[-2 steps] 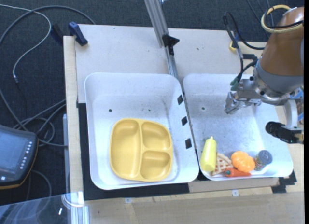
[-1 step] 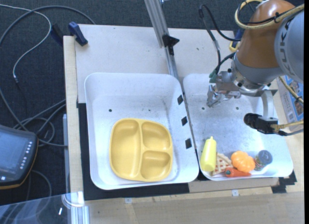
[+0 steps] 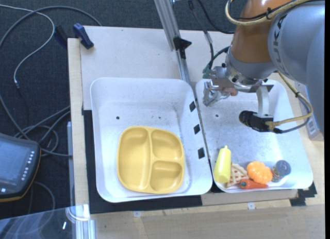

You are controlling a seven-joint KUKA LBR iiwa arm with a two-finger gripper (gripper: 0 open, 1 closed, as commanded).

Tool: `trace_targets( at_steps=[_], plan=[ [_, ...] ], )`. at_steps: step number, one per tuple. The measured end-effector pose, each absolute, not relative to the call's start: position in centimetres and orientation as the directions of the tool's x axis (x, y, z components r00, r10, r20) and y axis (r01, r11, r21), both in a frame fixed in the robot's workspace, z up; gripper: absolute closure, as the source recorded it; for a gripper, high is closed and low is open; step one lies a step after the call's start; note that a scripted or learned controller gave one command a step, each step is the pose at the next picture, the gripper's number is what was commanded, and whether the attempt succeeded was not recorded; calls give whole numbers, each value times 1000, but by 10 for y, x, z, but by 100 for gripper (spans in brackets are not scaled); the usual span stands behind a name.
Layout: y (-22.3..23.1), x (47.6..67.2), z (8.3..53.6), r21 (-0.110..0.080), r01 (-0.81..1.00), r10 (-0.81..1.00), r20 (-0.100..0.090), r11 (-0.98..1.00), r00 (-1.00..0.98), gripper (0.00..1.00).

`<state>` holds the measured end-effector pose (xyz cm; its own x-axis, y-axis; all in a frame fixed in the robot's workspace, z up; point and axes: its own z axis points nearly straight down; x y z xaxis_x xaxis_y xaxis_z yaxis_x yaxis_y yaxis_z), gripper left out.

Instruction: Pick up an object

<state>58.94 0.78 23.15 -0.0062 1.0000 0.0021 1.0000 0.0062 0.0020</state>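
Above the far left corner of the right bin [image 3: 289,104], the gripper [image 3: 210,98] hangs low beneath the grey arm [image 3: 304,32] and its orange band [image 3: 258,21]. How it stands, wide or narrow, cannot be told from this slant, and nothing can be seen held in it. It sits close over bare white bin floor, well apart from the things that could be picked.

Those things are gathered along the near edge of the right bin. A yellow bottle [image 3: 223,165] stands or leans by the bin's near left corner. Just beside it lies a tan waffle-like piece [image 3: 237,173], and against that a small red-orange item [image 3: 246,184] too small to name. An orange pumpkin-shaped toy [image 3: 258,171] rests near them, and a grey round object [image 3: 281,169] lies just to its right. They lie close together, some touching.

A black part [image 3: 253,120] with a cable hangs off the arm over the middle of the right bin, between the gripper and the cluster.

The left bin [image 3: 103,91] holds a yellow divided plate [image 3: 151,159], lying flat toward its near side. A metal post [image 3: 165,11] rises from the bench [image 3: 129,52] behind the bins, and a blue clamp [image 3: 82,34] sits at the bench's far left corner.
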Motion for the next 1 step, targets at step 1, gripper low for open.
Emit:
trace_targets(
  at_steps=[1],
  plan=[
    [52,604,239,2,1000,1000,3,6,-6,100]
  ],
)
